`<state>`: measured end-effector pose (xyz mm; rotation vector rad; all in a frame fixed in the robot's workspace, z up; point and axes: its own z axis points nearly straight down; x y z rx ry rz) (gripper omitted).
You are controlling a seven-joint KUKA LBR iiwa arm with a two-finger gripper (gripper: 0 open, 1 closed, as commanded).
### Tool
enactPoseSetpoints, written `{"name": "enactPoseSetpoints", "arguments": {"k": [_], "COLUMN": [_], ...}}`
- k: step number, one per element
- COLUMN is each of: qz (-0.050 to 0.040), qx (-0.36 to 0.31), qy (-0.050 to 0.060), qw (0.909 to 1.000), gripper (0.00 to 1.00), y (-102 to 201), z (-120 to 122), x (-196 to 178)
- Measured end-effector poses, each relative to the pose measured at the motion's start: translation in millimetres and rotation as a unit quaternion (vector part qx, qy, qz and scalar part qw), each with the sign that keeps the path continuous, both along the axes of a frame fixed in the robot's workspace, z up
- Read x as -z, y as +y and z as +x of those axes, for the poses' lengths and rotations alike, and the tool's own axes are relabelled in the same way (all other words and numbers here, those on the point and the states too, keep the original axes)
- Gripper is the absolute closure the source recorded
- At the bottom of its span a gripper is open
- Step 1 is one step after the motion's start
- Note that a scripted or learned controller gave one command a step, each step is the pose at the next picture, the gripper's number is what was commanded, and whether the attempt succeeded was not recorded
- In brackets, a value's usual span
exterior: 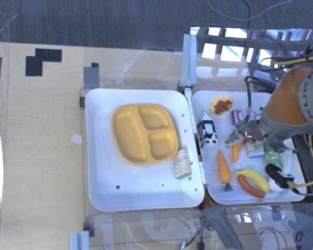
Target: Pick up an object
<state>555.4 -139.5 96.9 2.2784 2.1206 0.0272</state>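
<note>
The hand (243, 135) is lowered into the right bin (211, 190) (grip state cannot be told); nothing is lifted yet.

1. My arm (297, 95) comes in from the right edge of the frame, at mid-height.
2. Its orange band bulges toward the upper right, with the grey wrist section just below and to the left of it.
3. My jaws (243, 134) point down and to the left, low in the right half of the frame.
4. Seen from above, my fingers are too small and crowded to read.
</note>
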Motion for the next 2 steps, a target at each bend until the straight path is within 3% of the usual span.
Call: {"name": "enactPoseSetpoints", "arguments": {"k": [1, 2], "qz": [-0.0010, 0.0058], "qx": [0.000, 0.049], "qy": [-0.001, 0.016], "qw": [1.0000, 0.9987], "gripper": [1.00, 1.00], "y": [-1, -7], "z": [1, -68], "x": [-11, -21]}}
